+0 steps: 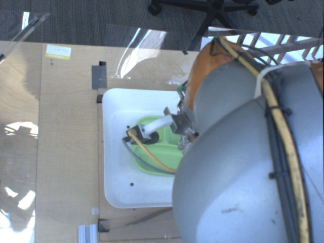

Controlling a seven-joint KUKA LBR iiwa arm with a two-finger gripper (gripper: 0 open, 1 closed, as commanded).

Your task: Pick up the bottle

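**Desk:** Where is the bottle?

**Me:** I see a pale green shape that I take for the bottle (pixel 164 153). It lies flat on the floor of the white bin (pixel 114 135), toward the bin's right side.

**Desk:** And the gripper?

**Me:** The gripper (pixel 181 134) sits low over the bottle's right part, right at the edge of the arm (pixel 243 161). I can't make out whether it is spread or closed on anything, because that spot is too crowded and partly covered.

**Desk:** What stands in the way?

**Me:** Mostly the arm itself. Its grey shell takes the lower right of my screen and covers the bin's right side and the bottle's right edge. The orange band (pixel 202 70) shows above it.

**Desk:** Anything else in the bin?

**Me:** One small dark speck (pixel 132 184) near the front left, well apart from the bottle.

**Desk:** Around the bin?

**Me:** On the bench (pixel 61 135) there is a yellow label (pixel 58 51) at the far left. A grey clamp (pixel 98 76) sits just beyond the bin's far left corner. A chair base (pixel 212 4) stands on the carpet past the bench.
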